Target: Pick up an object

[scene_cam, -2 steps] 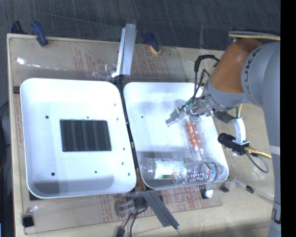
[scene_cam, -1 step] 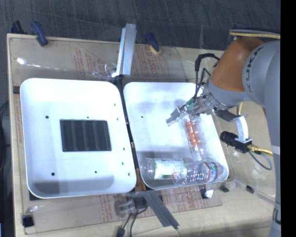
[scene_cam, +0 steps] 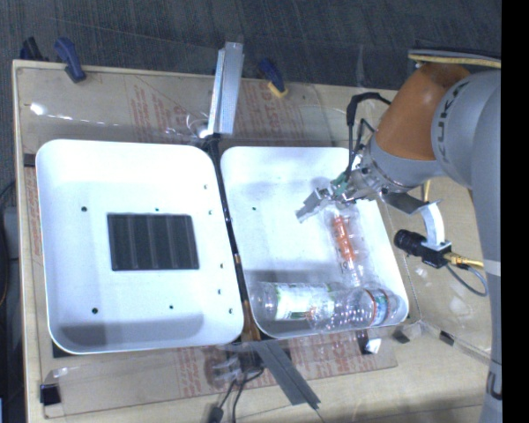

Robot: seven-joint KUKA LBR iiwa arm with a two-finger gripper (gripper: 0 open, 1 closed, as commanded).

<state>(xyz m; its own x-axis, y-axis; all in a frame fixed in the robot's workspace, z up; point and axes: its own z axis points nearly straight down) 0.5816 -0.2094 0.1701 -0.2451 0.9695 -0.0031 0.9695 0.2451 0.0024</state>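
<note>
Counter [scene_cam: 115, 368] carries 2 white bins side by side. Arm [scene_cam: 441, 122], grey with orange band, reaches in from right over right bin [scene_cam: 247, 236]. Tool [scene_cam: 322, 199] low inside right bin, near its far right corner; finger spread cannot be told, nothing seen gripped. Small clear bottle with orange contents [scene_cam: 346, 243] lies just below tool, possibly touching. Larger clear plastic bottle [scene_cam: 322, 305] lies along bin's near wall. Left bin [scene_cam: 70, 174] holds dark ribbed rectangle [scene_cam: 152, 241].

We get bright overhead light; left bin [scene_cam: 123, 236] nearly blown out, glare on plastic sheet [scene_cam: 185, 126], soft shadow along its near wall, overall slightly soft focus.
</note>
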